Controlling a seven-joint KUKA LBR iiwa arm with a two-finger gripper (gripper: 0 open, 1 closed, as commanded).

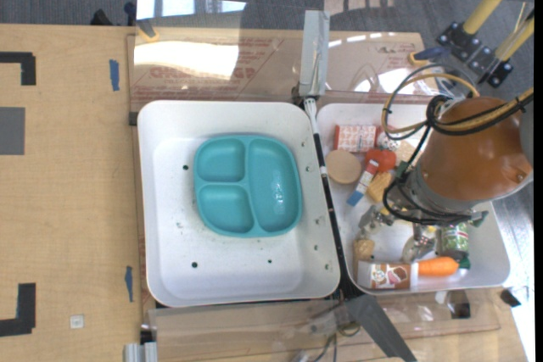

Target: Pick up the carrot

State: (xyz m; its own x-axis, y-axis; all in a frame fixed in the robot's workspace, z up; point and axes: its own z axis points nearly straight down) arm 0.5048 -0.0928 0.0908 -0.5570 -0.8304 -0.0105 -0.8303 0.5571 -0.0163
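Note:
The carrot [439, 267] is small and orange and lies flat near the front wall of the right bin [496, 263]. A white and brown packet [389, 275] lies just left of it, end to end. My gripper [395, 231] hangs low over the middle of the right bin, under the orange wrist band [471, 153]. It sits a little behind and to the left of the carrot. The wrist and its cables hide most of the gripper, and nothing can be seen held in it.
The right bin also holds a red and white box [356, 137], a tan disc [344, 167], a red item [381, 158], a green item [455, 240] and a small tan lump [365, 248]. A teal divided plate [249, 184] sits in the left bin [161, 208].

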